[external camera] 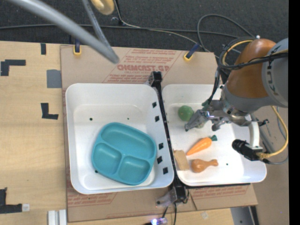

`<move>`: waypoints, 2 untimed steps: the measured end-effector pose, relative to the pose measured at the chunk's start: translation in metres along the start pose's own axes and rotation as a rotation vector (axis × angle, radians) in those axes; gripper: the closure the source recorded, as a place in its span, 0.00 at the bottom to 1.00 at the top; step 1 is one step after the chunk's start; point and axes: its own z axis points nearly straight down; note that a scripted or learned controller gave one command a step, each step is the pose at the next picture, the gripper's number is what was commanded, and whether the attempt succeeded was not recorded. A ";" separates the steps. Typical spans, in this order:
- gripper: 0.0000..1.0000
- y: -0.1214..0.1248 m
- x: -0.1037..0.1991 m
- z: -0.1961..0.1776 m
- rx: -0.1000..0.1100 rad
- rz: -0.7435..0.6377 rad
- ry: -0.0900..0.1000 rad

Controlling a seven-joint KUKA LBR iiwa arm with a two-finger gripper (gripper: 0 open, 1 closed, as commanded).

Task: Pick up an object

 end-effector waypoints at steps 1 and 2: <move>0.00 0.003 0.000 -0.006 -0.012 -0.003 -0.001; 0.00 -0.002 0.000 0.058 -0.007 -0.002 -0.001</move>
